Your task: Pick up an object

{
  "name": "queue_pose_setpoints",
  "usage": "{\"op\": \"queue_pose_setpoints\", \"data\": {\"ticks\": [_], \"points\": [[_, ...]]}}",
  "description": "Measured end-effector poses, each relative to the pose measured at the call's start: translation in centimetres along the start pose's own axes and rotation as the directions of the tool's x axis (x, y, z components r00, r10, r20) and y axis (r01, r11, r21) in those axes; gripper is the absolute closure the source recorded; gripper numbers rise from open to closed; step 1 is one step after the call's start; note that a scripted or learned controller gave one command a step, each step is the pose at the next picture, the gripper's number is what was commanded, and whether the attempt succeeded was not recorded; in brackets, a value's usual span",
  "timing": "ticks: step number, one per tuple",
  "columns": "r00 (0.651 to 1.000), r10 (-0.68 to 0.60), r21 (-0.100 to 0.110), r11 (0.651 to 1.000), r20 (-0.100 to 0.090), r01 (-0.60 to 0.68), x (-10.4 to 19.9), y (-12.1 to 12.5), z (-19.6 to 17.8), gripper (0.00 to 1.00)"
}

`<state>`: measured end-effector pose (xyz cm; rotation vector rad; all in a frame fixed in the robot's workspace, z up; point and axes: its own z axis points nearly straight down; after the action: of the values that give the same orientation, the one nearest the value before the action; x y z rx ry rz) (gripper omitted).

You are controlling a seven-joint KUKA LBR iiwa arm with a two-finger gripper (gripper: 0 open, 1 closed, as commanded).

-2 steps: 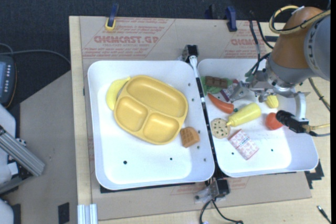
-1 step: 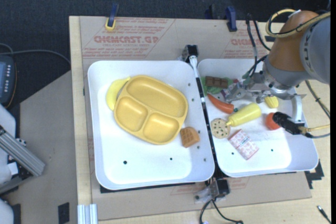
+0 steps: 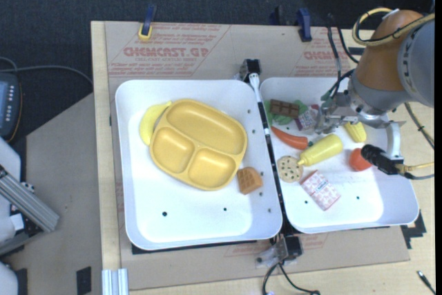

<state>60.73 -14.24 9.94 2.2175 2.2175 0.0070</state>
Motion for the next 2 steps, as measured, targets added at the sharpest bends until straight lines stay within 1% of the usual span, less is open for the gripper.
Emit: {"op": "queue_pose_setpoints", "data": {"ticks": [1,2], "points": [[1.000,0.001,0.003,1.000,0.001,-0.001,-0.4,-0.8,-5.6,1.00],[1.000,-0.001,-0.001,1.000,0.001,0.001,-0.6,-0.6,-12.1,1.00]]}}
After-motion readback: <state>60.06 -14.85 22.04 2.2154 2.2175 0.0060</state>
